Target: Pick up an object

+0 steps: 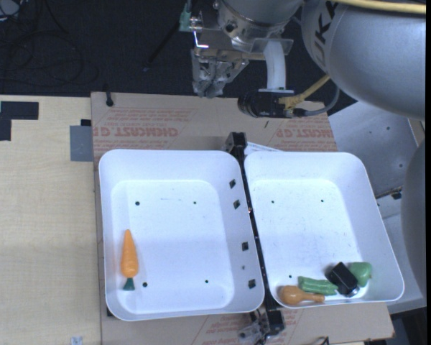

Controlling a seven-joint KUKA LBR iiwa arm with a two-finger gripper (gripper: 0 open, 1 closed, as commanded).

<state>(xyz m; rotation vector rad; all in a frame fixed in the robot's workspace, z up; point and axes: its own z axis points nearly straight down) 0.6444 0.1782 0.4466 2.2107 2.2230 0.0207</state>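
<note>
Risk comes first: the gripper (214, 77) hangs at the upper centre of the frame, above the cardboard behind both bins, well apart from every object — any descent has a long way to go, and a small aiming error would land it on bare plastic. Nothing sits between its fingers; whether they are spread or closed I cannot tell.

Candidates lie low in the frame. A carrot (129, 254), smooth orange plastic tapering upward with a small green stub at its base, lies alone at the lower left of the left bin (165, 165), near the wall, which could block one finger. In the lower right corner of the right bin (309, 165) three things crowd together: an orange pear-shaped piece (299, 295), a long green pod (317, 286) and a black block (342, 277) resting against a rounded green item (361, 271). Touching neighbours and glossy curved surfaces invite slips or a double grab.
</note>
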